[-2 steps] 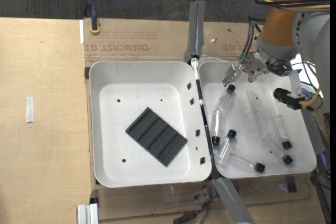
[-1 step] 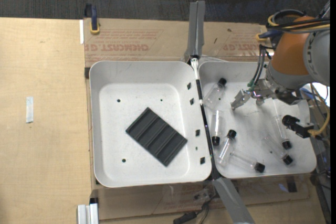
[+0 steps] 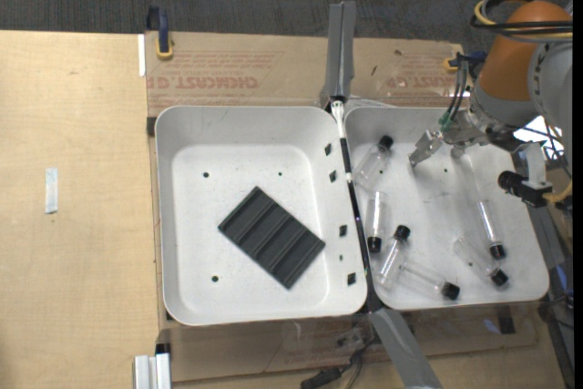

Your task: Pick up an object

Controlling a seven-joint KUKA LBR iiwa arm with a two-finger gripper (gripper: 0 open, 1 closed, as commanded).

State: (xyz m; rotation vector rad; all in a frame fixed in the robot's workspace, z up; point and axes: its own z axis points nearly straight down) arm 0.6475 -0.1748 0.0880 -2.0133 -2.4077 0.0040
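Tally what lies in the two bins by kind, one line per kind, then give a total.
Dark ribbed rectangular tray, left bin: 1
Clear vials with black caps, right bin, first at: 7, as far as can be made out; they are see-through on white, so one may be missed
Total: 8

The one piece of writing I can read is red print on the brown cardboard sheet (image 3: 273,68) lying under my two bins, along its far edge. It sits upside down from this camera and reads "CHEMCRST" or something close to it, and the same lettering shows again further right. The smaller lines beneath are too blurred to read.
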